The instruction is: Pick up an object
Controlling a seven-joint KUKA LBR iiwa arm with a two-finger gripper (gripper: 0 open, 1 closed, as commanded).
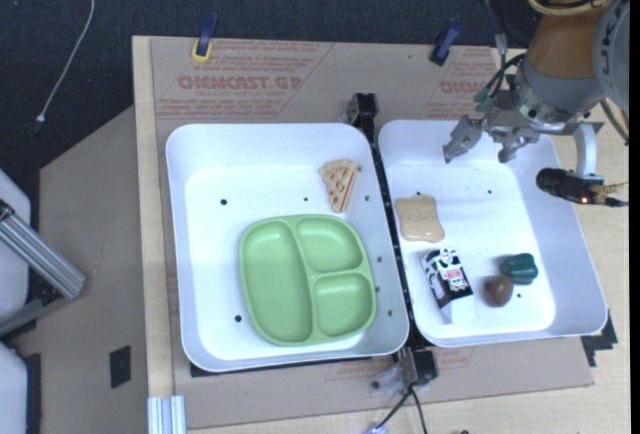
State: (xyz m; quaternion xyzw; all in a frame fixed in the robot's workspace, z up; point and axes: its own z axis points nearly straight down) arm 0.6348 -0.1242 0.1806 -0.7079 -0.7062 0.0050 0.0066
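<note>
The gripper (482,144) hangs over the far end of the right bin (560,322), its two fingers spread apart with nothing between them. Bare white floor lies beneath and just in front of it, so the far half of that bin is open room. The bin's things sit in its near half: a tan bread slice (418,218) close to the inner wall, a black-and-white carton (446,277) nearer still, a brown ball (498,291) and a teal piece (519,268) touching or almost touching each other toward the outer side. All are well apart from the gripper.

In the left bin (190,222) a green divided plate (305,278) fills the near middle, and a waffle wedge (339,183) lies by the far right corner, just beside the shared wall.

Both bins rest on a brown board (160,122) with red lettering, held by a yellow clamp (204,39) and a blue clamp (445,41) at its far edge. Dark carpet (90,2) surrounds the bench.
</note>
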